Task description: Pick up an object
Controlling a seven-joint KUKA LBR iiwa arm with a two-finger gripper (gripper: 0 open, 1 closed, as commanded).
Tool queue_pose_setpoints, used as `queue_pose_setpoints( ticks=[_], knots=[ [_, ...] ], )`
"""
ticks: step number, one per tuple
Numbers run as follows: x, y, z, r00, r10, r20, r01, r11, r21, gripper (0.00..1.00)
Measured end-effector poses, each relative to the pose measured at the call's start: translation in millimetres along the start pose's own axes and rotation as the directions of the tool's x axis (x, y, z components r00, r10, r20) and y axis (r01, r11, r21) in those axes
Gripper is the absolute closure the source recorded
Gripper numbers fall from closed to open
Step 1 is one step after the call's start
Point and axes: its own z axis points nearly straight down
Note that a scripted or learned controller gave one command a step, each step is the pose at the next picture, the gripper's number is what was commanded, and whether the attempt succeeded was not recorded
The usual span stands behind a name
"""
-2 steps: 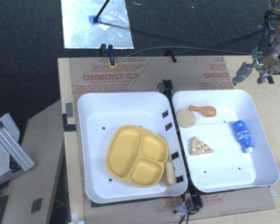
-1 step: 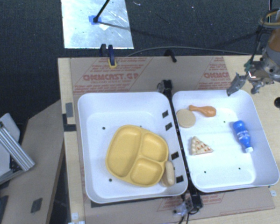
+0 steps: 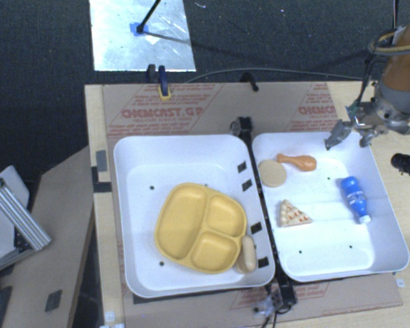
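Observation:
In the right bin lie an orange drumstick, a round tan cookie, a triangular pizza slice and a blue bottle. My gripper hangs above the bin's far right corner, with its two fingers spread apart and nothing between them. It is up and to the right of the drumstick and well behind the bottle.
The left bin holds a yellow divided plate with a pale bread roll leaning at its right edge. A black divider runs between the bins. A clamp sits at the bench's back edge.

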Motion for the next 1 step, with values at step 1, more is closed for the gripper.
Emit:
queue_pose_setpoints(
  ticks=[1],
  knots=[
    [2.6, -3.4, 41.3, 1.000, 0.000, 0.000, 0.000, 1.000, -0.001, 0.00]
  ],
)
